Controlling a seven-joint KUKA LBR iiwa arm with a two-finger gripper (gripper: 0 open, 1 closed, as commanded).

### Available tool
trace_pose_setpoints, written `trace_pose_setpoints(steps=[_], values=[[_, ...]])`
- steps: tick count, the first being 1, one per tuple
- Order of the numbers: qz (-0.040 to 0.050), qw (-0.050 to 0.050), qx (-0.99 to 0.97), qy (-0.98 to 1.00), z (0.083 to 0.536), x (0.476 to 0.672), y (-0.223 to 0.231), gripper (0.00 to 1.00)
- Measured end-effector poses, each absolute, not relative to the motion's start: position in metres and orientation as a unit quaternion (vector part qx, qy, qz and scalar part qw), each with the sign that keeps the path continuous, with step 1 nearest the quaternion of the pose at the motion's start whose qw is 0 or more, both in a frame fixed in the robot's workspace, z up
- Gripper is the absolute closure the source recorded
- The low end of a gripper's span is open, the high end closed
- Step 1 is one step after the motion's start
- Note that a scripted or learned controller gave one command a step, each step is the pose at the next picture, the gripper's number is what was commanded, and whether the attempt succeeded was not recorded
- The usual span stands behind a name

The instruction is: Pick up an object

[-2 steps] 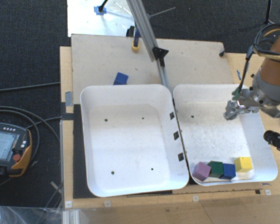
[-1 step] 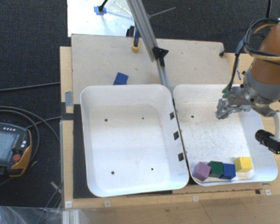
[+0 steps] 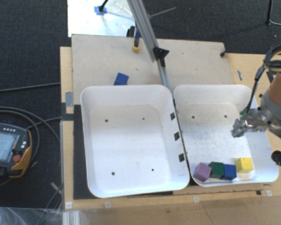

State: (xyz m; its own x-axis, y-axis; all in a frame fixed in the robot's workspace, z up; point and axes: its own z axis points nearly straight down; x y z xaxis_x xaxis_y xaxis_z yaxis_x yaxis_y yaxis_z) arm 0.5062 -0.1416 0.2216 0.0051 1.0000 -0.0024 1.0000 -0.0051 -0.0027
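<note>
Arm reaching in from 3 o'clock, grey body with the orange band (image 3: 277,77) showing near the right edge; gripper (image 3: 239,128) hanging over the right bin (image 3: 210,93), above that bin's bare floor toward its 3 o'clock side. Whether the gripper is wide or narrow cannot be told from this slant; nothing is showing between its tips. Blocks are sitting bunched along the right bin's 6 o'clock rim, in a row: purple block (image 3: 202,171) at the 9 o'clock end, tilted; green block (image 3: 217,168) just beside it; blue block (image 3: 229,172) touching the green one; yellow block (image 3: 244,164) at the 3 o'clock end, resting on a white block (image 3: 246,175). All of them are lying well apart from the gripper, at its 6 o'clock. Left bin (image 3: 91,139) sitting side by side with the right one, their rims meeting along the middle, with small dark clips (image 3: 176,136) running down that seam. On the worktop (image 3: 103,55) at 12 o'clock of the left bin, a small blue block (image 3: 121,79) is lying just outside the rim. A grey metal pole (image 3: 143,20) is slanting down from 12 o'clock toward the seam between the bins. A teach pendant (image 3: 7,149) with its cable is lying on the dark floor at 9 o'clock.
</note>
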Motion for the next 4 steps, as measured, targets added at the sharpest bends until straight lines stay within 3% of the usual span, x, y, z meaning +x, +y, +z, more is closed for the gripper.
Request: trace_pose_setpoints(steps=[1,2,3,4], values=[[-0.0021,-0.001,-0.703,-0.711,0.213,0.561,-0.090,1.00],[-0.0027,-0.006,-0.706,-0.708,0.300,0.588,-0.130,1.00],[-0.0012,-0.002,-0.705,-0.709,0.293,0.612,-0.118,1.00],[-0.0005,-0.001,-0.705,-0.710,0.246,0.650,-0.104,1.00]])
